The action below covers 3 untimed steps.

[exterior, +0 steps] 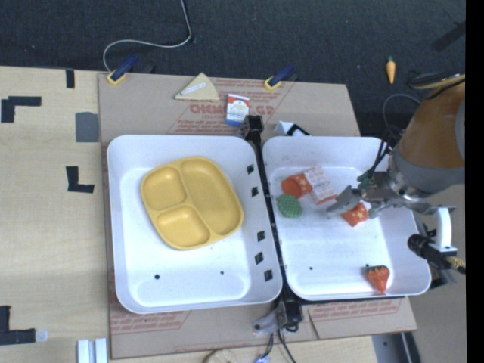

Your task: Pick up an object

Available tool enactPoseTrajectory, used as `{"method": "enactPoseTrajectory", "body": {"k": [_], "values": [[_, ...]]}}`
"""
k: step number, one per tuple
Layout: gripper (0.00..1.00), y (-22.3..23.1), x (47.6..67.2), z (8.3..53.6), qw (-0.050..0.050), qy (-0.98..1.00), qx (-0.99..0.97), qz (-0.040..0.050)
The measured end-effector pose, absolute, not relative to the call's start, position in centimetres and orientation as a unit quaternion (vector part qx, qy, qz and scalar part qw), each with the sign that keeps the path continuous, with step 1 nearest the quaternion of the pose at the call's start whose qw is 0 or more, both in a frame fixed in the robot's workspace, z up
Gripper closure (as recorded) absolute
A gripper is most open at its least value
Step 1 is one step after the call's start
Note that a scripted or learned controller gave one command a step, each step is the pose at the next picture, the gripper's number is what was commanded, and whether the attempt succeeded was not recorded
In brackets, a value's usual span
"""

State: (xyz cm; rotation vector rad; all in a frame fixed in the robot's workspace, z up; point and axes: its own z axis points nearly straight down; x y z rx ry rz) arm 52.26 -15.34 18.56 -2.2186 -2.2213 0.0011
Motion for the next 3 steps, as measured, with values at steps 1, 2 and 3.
{"method": "enactPoseTrajectory", "body": {"k": [1,2,3], "values": [[0.00,-10.1,57.1,8.6,-0.001,-0.708,-0.706,-0.0016],[0.00,-10.2,63.6,8.6,-0.002,-0.708,-0.706,-0.0007],[1.00,-10.2,63.6,9.5,-0.001,-0.708,-0.706,-0.0001]]}}
